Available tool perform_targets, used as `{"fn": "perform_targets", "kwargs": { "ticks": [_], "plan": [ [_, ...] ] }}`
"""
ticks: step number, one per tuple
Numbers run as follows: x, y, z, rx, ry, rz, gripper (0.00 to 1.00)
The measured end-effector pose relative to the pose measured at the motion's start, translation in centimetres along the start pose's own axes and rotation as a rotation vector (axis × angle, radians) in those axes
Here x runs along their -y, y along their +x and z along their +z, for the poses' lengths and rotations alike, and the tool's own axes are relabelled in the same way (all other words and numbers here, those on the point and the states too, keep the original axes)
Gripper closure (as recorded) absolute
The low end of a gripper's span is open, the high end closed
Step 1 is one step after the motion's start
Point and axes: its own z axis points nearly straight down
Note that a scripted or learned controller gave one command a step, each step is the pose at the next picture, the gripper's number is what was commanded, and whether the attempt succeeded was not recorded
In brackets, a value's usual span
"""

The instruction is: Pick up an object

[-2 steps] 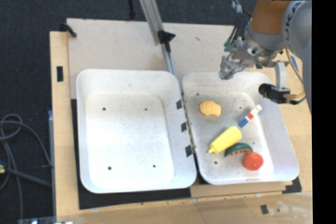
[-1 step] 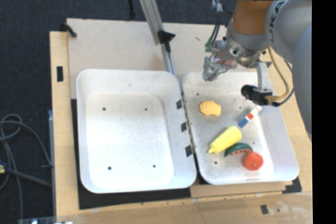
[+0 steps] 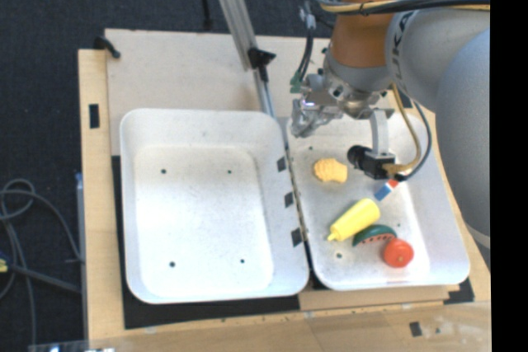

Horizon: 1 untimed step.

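You're looking down at the hand [image 3: 307,118] hovering over the far left corner of the right bin [image 3: 437,251], nothing between its fingers. Below it lie a yellow lump [image 3: 330,171], a yellow bottle [image 3: 356,219] and a red tomato [image 3: 397,253]. The left bin [image 3: 136,136] sits just beside on the table [image 3: 99,202].
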Motion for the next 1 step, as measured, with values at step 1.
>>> {"fn": "perform_targets", "kwargs": {
  "ticks": [1],
  "plan": [
    [0.1,6.12,0.1,0.0,-0.002,-0.001,1.0]
  ]
}}
